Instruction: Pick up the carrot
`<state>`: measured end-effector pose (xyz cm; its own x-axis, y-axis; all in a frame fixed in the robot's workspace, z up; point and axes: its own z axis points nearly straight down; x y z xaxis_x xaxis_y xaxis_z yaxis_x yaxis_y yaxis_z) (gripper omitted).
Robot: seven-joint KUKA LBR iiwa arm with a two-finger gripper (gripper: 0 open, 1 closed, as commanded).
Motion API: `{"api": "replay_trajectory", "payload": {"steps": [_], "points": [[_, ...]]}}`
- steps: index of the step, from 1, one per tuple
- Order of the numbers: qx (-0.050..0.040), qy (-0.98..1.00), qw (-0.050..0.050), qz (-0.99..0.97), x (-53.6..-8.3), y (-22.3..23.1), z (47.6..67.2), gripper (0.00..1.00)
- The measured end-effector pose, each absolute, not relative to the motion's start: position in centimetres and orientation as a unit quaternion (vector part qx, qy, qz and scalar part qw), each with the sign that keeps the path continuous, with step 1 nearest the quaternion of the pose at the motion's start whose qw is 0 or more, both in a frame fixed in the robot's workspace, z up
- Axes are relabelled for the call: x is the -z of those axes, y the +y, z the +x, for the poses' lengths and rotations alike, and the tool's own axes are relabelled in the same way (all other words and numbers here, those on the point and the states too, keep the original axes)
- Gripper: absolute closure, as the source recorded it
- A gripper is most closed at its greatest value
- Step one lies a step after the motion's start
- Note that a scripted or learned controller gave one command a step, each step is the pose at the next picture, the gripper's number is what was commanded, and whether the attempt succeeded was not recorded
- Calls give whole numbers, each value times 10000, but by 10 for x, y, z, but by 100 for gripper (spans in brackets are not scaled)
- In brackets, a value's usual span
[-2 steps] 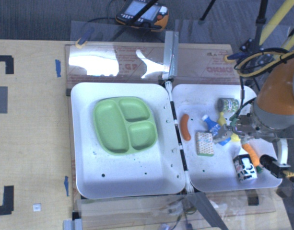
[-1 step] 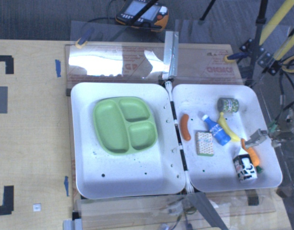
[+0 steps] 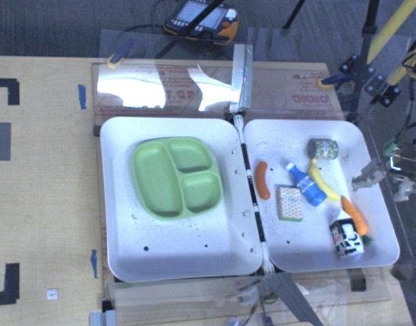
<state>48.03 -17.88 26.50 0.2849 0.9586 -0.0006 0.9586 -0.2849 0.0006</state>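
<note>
The table (image 3: 45,182) at the left is pale wood, marked with black corner brackets, a grey square and short strips of blue tape, and beyond its far edge lies a dark grey carpeted floor (image 3: 58,12). On that floor, near the top centre, sits a black and orange handheld device (image 3: 199,17) with a lit screen and a cable running off it, and to the right of it stand thin black tripod legs and a yellow pole. A sheet of brown cardboard (image 3: 289,90) under glare lies behind the two bins, with an upright silvery strip (image 3: 241,77) at its middle. The left bin (image 3: 119,243) is white and shallow and holds a green divided tray (image 3: 176,176) with three compartments. The right bin (image 3: 289,250), joined to it along a dark seam, holds an orange sausage-shaped toy (image 3: 262,180) near its left wall, a small speckled block (image 3: 290,203), a blue bottle (image 3: 307,184), a green-labelled can (image 3: 323,149) toward the back, and a yellow banana (image 3: 322,183). The carrot (image 3: 355,215) lies slantwise near the bin's right wall, just beyond the banana's lower end and touching a black and white carton (image 3: 346,238) at its near end. The tool (image 3: 381,172) appears as grey metal at the bin's right rim, apart from the carrot; whether it is spread or closed I cannot tell, and nothing is seen in it.
</note>
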Motion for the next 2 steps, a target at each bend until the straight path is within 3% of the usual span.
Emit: {"api": "replay_trajectory", "payload": {"steps": [1, 2], "points": [[6, 5232, -2, 8522, -178, -194, 542, 0], [8, 4967, -12, 8679, -172, -200, 482, 0]]}}
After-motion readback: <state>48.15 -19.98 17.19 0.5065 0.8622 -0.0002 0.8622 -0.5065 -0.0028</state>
